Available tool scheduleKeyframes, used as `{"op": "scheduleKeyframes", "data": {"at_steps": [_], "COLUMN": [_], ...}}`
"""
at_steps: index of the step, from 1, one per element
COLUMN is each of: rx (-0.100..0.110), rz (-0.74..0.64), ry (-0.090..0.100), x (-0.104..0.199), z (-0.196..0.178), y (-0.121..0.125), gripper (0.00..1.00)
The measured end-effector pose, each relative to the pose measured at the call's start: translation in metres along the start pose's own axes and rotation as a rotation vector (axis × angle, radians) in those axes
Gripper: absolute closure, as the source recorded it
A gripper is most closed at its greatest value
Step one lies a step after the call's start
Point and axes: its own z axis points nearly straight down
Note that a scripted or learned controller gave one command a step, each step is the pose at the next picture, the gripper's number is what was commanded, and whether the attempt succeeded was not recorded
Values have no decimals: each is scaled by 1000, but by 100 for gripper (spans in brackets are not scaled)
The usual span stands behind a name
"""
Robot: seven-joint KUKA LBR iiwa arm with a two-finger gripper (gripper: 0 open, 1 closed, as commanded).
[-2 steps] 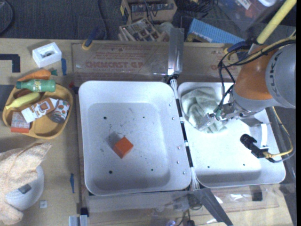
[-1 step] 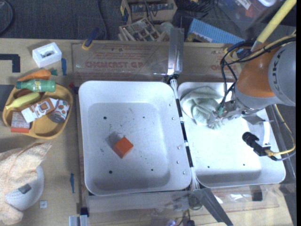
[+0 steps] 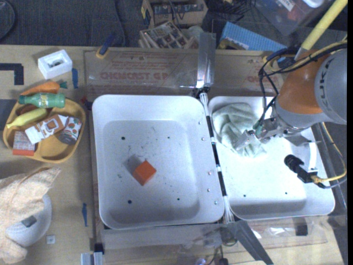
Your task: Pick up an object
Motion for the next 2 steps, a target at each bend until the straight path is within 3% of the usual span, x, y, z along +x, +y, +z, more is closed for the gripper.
{"op": "scheduleKeyframes", "data": {"at_steps": [1,2], "rx": [4,-2], "rz": [-32,-28], "ry": [0,-2], "x": [12,10], "z": [12,0], "y": [18,19], "gripper": [0,100]}}
